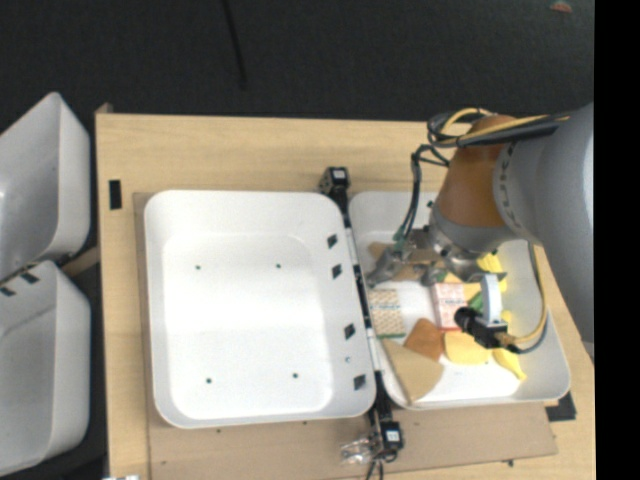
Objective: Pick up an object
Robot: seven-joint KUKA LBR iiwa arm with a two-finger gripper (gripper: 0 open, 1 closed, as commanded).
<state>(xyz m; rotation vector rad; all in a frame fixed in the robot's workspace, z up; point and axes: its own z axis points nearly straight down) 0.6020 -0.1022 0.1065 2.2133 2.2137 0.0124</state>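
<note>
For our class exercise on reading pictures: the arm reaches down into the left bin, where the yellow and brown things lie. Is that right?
Not quite. The camera view shows the arm reaching down into the right bin, where the yellow and brown things lie. The left bin is beside it.

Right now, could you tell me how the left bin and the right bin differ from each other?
The left bin shows bare white floor with a few small dark marks, while the right bin holds a clutter of yellow, brown and patterned items. The left bin is in open view, whereas the right bin is partly covered by the arm reaching down into it. Both are shallow white bins with rounded corners, side by side on the wooden bench.
</note>
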